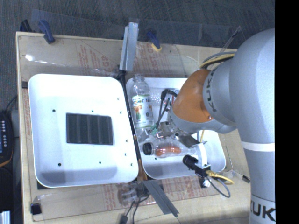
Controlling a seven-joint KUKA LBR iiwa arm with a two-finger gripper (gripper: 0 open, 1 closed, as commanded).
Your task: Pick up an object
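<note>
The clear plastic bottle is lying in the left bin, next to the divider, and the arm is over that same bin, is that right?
Not quite: the camera view shows the clear plastic bottle lying in the right bin, not the left. It is beside the divider, and the arm is over that bin.

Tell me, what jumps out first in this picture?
The big grey arm with its orange band dominates, reaching from the right over the right-hand bin. In that bin lies a clear plastic bottle along the left wall, with an orange-brown object nearer the front. The left bin has a dark ribbed rectangle at its centre.
</note>
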